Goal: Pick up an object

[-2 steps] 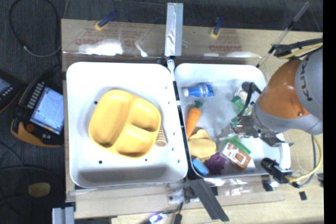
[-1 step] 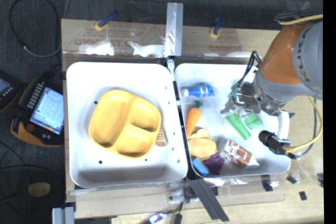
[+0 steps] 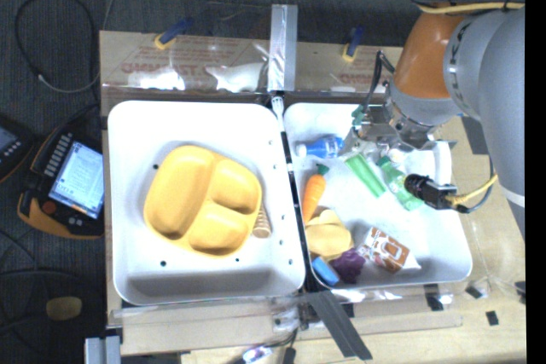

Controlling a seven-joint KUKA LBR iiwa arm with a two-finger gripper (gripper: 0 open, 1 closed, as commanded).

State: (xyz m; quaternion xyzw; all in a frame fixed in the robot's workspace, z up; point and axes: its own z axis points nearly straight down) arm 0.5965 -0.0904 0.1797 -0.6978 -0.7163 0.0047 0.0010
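The right bin [image 3: 452, 256] holds a toy carrot [image 3: 313, 193], a blue and white bottle [image 3: 320, 148], two green pieces [image 3: 368, 176], a pale yellow piece [image 3: 325, 235], a purple lump [image 3: 347, 264], a blue bit [image 3: 323, 271] and a brown packet [image 3: 386, 251]. My gripper [image 3: 378, 135] hangs over the back of this bin, just right of the bottle and above the green pieces. The wrist hides its fingertips. Nothing is seen held.
The left bin [image 3: 132, 209] carries a big yellow moulded shape [image 3: 201, 199] with a small tan cone [image 3: 261, 225] at its right edge. A metal divider [image 3: 282, 47] stands behind the two bins. A handheld pendant [image 3: 68, 180] lies on the floor at left.
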